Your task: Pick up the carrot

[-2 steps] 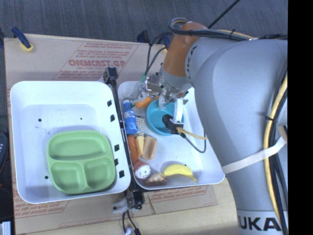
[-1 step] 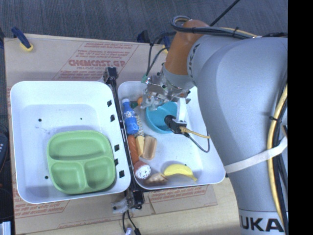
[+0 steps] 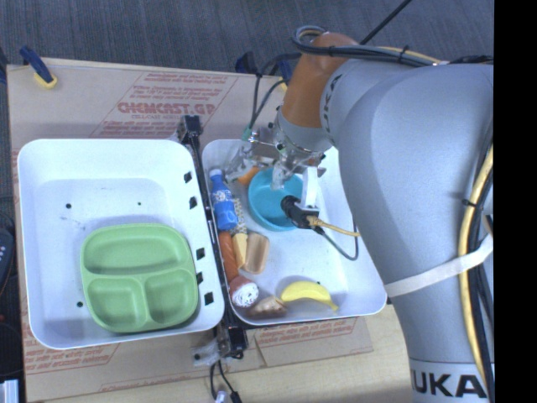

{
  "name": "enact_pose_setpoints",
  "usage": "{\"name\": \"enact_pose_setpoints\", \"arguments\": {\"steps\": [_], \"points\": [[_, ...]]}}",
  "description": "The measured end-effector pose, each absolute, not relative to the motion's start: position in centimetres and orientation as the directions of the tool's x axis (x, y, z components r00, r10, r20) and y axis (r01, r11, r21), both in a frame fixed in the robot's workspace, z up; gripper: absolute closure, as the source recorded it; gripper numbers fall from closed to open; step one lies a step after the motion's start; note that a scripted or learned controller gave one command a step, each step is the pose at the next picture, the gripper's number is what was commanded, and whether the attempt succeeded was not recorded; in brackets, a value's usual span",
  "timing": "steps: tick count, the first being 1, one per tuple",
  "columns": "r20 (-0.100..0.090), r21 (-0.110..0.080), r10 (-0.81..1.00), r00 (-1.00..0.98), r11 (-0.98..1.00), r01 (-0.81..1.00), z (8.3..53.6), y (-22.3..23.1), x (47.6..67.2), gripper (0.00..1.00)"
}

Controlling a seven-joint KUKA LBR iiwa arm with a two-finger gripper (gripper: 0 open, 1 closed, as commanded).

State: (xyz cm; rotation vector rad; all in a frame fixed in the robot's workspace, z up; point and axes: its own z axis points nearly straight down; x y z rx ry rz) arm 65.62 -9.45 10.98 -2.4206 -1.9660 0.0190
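A long orange piece that looks like the carrot (image 3: 228, 259) lies along the left wall of the right bin (image 3: 357, 280), below a blue bottle (image 3: 223, 208). Another small orange bit (image 3: 246, 175) shows at the bin's far left, right beside my gripper (image 3: 267, 164). The gripper hangs low over the far part of the right bin, just above the rim of a blue bowl (image 3: 273, 204). Wrist hardware and cables hide whatever lies under it.
A bread roll (image 3: 255, 252), a banana (image 3: 309, 292), a round red-and-white item (image 3: 244, 293) and a brown piece (image 3: 269, 307) lie in the right bin's near half. The left bin (image 3: 50, 175) holds a green divided tray (image 3: 139, 277). The arm's bulk covers the right side.
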Motion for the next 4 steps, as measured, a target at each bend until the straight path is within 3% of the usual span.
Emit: {"name": "enact_pose_setpoints", "arguments": {"steps": [1, 2, 3, 4], "points": [[0.002, -0.042, 0.98, 0.199, -0.199, 0.979, 11.8, -9.6, 65.4, 1.0], [0.004, -0.038, 0.98, 0.197, -0.196, 0.98, 11.9, -9.5, 65.5, 0.0], [0.0, -0.049, 0.982, 0.191, -0.191, 0.98, 12.8, -9.6, 65.4, 1.0], [0.002, -0.048, 0.982, 0.189, -0.189, 0.981, 12.9, -9.5, 65.5, 0.0]]}}
